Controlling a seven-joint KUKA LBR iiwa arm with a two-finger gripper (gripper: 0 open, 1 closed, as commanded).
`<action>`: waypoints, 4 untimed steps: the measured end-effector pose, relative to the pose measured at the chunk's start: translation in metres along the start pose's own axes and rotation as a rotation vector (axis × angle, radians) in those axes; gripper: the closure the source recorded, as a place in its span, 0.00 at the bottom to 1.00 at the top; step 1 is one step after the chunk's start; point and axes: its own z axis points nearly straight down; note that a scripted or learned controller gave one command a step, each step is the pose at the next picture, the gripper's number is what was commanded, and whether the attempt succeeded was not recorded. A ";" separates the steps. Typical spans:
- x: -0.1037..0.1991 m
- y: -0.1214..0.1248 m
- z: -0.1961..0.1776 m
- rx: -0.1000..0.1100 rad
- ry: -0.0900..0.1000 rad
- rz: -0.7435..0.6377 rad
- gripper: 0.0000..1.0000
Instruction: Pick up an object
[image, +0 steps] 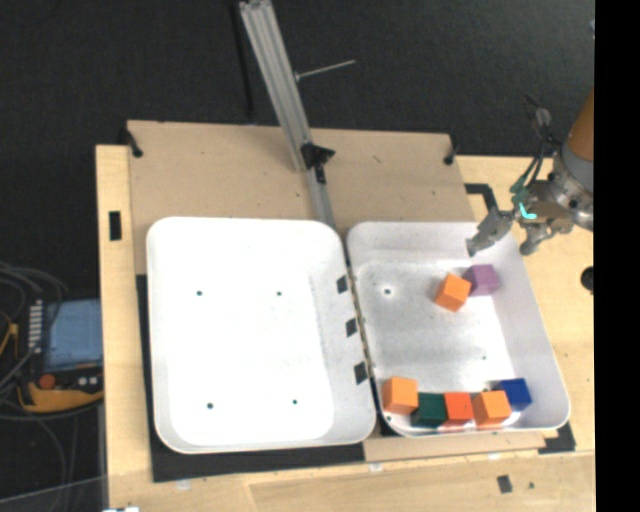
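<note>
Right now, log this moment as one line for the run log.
task: pick up an object | gripper: above right bin's far edge, nothing held | nearest: purple block, orange block | left bin

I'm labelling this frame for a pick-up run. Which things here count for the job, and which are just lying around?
For the job:
gripper
orange block
purple block
front-row blocks
right bin

Lying about:
left bin
blue device
metal pole

Wooden bench (120, 330) carries a tan backboard (220, 170). A metal rail (285, 95) runs slantwise over its rear edge. At left, a blue device (75, 335) lies among dark cables (20, 300).
</note>
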 end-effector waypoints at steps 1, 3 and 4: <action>-0.001 -0.001 0.042 0.005 -0.001 0.004 0.00; 0.006 -0.017 0.157 0.005 0.000 0.007 0.00; 0.005 -0.014 0.142 -0.005 0.001 0.014 1.00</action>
